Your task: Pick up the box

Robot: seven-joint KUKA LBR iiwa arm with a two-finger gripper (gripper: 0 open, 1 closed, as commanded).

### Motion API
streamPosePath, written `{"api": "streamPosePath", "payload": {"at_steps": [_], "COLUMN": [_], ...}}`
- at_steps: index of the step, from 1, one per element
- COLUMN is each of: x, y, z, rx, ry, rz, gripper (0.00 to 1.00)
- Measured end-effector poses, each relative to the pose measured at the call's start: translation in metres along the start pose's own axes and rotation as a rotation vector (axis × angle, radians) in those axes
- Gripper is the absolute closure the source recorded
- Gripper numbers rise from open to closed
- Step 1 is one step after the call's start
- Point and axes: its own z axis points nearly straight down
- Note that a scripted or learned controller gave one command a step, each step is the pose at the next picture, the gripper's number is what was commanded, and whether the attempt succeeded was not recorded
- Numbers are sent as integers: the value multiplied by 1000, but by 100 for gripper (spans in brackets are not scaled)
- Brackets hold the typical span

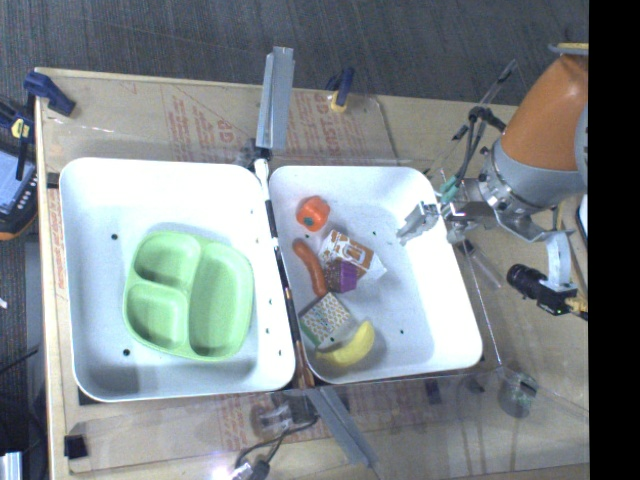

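Across the middle of the frame stand two white bins side by side, so that things can pass from one to the other. Left bin [90, 358] holds a green tray [190, 293] with three sections, lying flat near its centre. Right bin [445, 318] holds all the small things, and they lie crowded along its left wall.

At the right of the frame the arm [545, 133] reaches in, and its gripper [418, 220] hangs over the upper right part of the right bin, apart from the pile. Its fingers look spread, with nothing between them.

The box [347, 251], brown and white, lies tilted at the top of the pile, left of the gripper. A purple piece [343, 277] touches its lower edge and a sausage [309, 266] lies just beside it on the left. Below are a patterned packet [325, 317] and a banana [350, 346]; above is an orange cup [313, 212]. I judge the grasp is not yet begun, and the close neighbours may disturb it.
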Motion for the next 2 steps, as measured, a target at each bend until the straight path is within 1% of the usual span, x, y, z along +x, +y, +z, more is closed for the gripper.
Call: {"api": "streamPosePath", "payload": {"at_steps": [1,2], "x": [66,44], "y": [-6,29], "z": [68,156], "rx": [0,-26], "ry": [-1,-8], "rz": [31,22], "gripper": [0,0]}}
